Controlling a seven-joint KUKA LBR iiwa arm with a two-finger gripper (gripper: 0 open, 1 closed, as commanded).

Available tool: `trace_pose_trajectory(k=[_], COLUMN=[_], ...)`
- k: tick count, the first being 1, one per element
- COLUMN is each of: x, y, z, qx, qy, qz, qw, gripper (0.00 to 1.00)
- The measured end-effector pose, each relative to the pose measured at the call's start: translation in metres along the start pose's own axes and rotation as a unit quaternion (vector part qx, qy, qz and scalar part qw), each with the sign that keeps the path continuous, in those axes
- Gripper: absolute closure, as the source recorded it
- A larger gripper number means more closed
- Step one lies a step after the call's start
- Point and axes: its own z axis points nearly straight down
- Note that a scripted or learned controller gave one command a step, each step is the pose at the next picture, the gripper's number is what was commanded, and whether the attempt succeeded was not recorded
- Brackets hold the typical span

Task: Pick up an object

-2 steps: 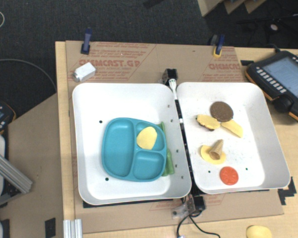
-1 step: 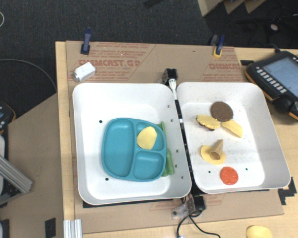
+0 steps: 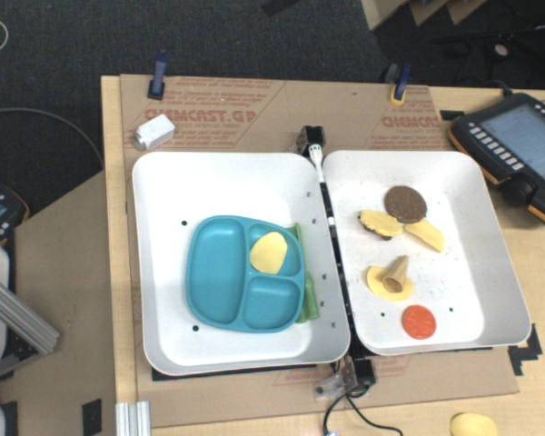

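The single camera sits above the bench (image 3: 254, 116) and looks down at a slant, its far side toward the top of the frame. It stands back enough to take in both the left bin (image 3: 163, 198) and the right bin (image 3: 463, 189) whole, along with dark floor beyond. It seems roughly centred over the seam between them.
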Motion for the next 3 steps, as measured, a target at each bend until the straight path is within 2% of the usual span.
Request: trace_pose_trajectory(k=[1, 2, 3], x=[0.004, 0.002, 0.004], y=[-0.004, 0.0, -0.003], z=[0.139, 0.0, 0.112], qx=[0.014, 0.0, 0.013], qy=[0.007, 0.001, 0.007], qz=[-0.001, -0.003, -0.002], qw=[0.9999, 1.0, 0.9999], gripper=[1.0, 1.0, 1.0])
